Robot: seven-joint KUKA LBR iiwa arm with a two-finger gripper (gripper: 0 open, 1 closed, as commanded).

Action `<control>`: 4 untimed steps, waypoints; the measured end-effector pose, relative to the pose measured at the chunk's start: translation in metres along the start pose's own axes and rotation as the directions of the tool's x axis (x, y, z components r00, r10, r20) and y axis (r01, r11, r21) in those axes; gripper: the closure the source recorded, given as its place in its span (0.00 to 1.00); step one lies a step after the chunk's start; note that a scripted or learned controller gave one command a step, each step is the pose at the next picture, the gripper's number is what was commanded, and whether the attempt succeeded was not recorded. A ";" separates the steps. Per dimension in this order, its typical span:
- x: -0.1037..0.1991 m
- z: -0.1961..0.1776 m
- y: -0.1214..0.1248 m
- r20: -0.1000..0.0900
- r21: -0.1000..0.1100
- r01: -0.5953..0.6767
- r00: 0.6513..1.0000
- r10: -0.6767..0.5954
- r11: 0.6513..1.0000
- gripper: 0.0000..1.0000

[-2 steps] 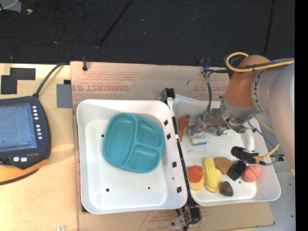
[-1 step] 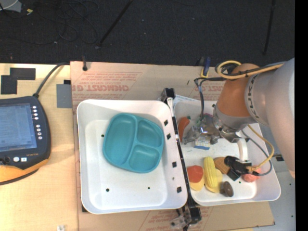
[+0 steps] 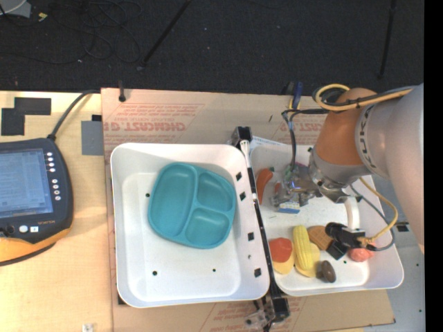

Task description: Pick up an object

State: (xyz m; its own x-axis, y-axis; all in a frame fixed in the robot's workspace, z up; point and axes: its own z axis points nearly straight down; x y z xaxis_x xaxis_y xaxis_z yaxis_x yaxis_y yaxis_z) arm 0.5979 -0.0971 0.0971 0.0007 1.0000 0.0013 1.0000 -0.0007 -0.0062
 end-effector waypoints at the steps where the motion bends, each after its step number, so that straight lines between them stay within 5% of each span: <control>1: 0.000 0.000 0.000 0.000 0.000 -0.001 1.000 0.001 1.000 0.00; 2: -0.002 0.010 0.028 0.002 -0.003 0.002 1.000 -0.002 1.000 0.00; 3: -0.060 0.009 0.046 0.004 -0.006 -0.002 1.000 0.002 1.000 0.00; 4: -0.058 -0.001 0.045 0.001 0.000 0.002 1.000 -0.002 1.000 1.00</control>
